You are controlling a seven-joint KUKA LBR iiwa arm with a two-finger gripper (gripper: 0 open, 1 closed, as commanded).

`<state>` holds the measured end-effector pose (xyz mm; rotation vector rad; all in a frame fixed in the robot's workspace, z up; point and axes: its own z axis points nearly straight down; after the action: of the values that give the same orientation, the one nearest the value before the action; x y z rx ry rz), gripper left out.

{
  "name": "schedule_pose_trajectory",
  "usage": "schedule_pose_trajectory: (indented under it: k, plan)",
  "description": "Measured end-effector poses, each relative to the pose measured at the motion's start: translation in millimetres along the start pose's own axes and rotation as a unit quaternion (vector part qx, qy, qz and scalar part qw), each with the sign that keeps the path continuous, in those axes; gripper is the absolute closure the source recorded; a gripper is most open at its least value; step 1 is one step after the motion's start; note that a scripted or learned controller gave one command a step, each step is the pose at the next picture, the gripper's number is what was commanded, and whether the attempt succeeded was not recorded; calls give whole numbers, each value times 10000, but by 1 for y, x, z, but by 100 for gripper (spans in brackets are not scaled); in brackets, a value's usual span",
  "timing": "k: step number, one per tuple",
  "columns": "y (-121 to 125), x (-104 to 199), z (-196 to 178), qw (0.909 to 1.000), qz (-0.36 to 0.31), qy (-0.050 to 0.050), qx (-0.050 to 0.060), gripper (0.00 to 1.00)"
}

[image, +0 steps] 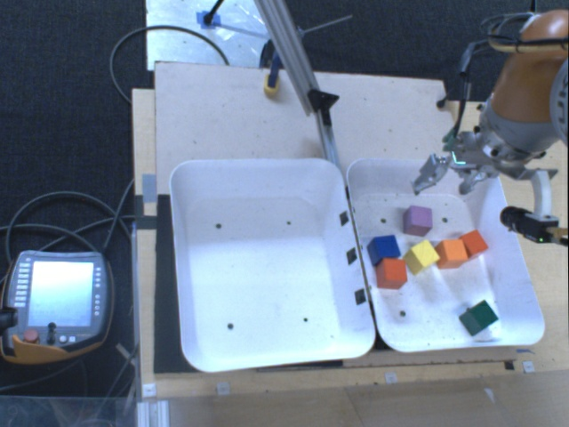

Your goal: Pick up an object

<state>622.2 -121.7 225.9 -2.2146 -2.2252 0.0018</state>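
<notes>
The arm comes in from the right, its orange band sitting high above the far right corner of the bench. The gripper hangs over the far end of the right bin, and its two fingers are spread apart with nothing between them.

All the blocks lie in that right bin. The purple block is the farthest back, just near of the gripper and apart from it. Nearer to me there is a loose row: a blue block close to the bin's left wall, a red-orange block touching it on its near side, then a yellow block just to the right. An orange block sits against the yellow one, and another red-orange block is at the right end of the row, touching the orange. A dark green block lies on its own toward the near right corner, well apart from the rest.

The left bin stands right beside the other, their walls meeting in the middle. A metal pole slants down from the far side to the point where the bins meet. On the floor at the left sits a handheld control pad with a lit screen, with cables looping around it.
</notes>
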Motion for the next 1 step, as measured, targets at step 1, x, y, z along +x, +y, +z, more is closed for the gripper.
schedule_pose_trajectory:
  k: [1]
  plan:
    - [1,0,-3,10000,-2,-4,-21,0]
